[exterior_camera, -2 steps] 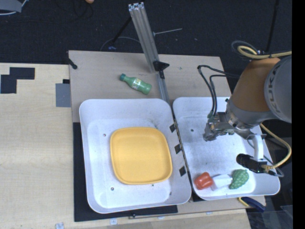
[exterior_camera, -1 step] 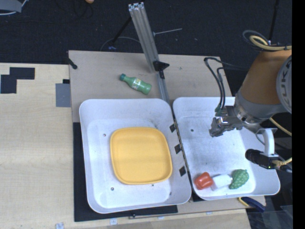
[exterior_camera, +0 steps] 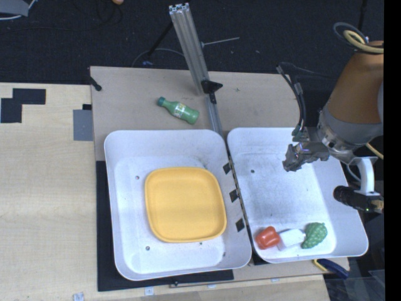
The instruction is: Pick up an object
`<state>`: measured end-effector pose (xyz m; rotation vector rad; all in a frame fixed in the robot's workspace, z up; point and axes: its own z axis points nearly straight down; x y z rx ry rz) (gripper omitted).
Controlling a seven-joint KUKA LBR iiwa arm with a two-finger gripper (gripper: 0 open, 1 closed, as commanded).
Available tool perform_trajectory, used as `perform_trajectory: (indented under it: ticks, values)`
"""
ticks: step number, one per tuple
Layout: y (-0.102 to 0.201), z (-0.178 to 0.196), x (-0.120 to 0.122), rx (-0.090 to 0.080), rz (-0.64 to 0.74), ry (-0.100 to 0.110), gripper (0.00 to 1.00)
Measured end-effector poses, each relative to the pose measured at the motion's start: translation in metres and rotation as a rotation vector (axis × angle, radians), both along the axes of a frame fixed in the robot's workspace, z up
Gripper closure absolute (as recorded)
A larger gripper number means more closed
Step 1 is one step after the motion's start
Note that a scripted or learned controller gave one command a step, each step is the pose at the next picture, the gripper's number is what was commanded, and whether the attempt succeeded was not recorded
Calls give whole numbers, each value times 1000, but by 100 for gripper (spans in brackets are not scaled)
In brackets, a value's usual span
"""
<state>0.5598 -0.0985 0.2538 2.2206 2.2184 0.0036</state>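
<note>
Nothing is picked up yet, by the look of it. The likely targets, a red pepper-like toy (exterior_camera: 267, 237), a small white block (exterior_camera: 291, 238) and a green bunch-shaped toy (exterior_camera: 315, 234), lie in a touching row at the near edge of the right bin (exterior_camera: 276, 187), all resting on its floor. The gripper (exterior_camera: 294, 158) hangs over the far part of that bin, well apart from the row; whether its fingers are apart or together I cannot tell, and nothing is seen between them. So the reach, the grasp and the lift all remain. Left of the right bin, the left bin (exterior_camera: 122, 162) holds a yellow plate (exterior_camera: 185, 203). Beyond it, a green bottle (exterior_camera: 178, 110) lies on the bench.
</note>
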Motion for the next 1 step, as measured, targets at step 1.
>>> perform_trajectory:
  ticks: [1]
  values:
    - [53, 4, 14, 1, 5, 4, 100]
